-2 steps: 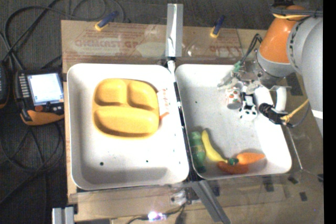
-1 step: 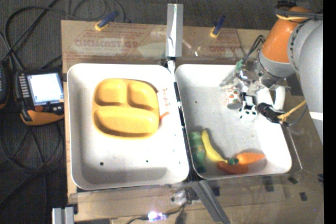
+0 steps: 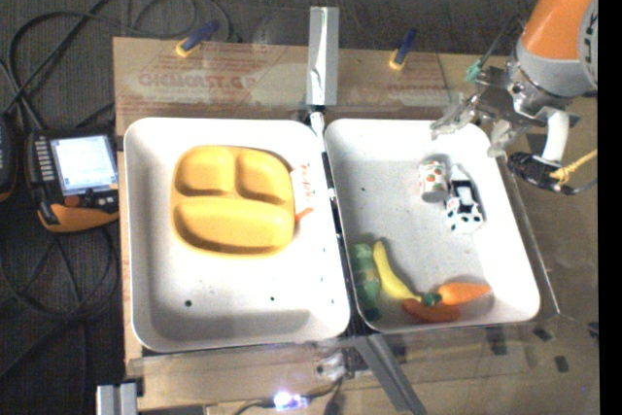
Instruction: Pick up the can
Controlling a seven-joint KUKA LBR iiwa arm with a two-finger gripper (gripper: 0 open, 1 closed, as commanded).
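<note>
A green can (image 3: 366, 275) lies on its side in the right bin (image 3: 389, 151), against the bin's left wall near the front. A banana (image 3: 392, 274) rests right beside it. My gripper (image 3: 473, 132) hangs over the far right corner of that bin, well away from the can. Its two grey fingers are spread open with nothing between them. The orange band of the arm (image 3: 559, 10) shows above it at the upper right.
The right bin also holds a small white and orange object (image 3: 432, 178), a black and white object (image 3: 463, 206) and a carrot (image 3: 457, 293). A yellow divided plate (image 3: 233, 199) sits in the left bin (image 3: 155, 287). A metal post (image 3: 322, 53) stands behind the bins.
</note>
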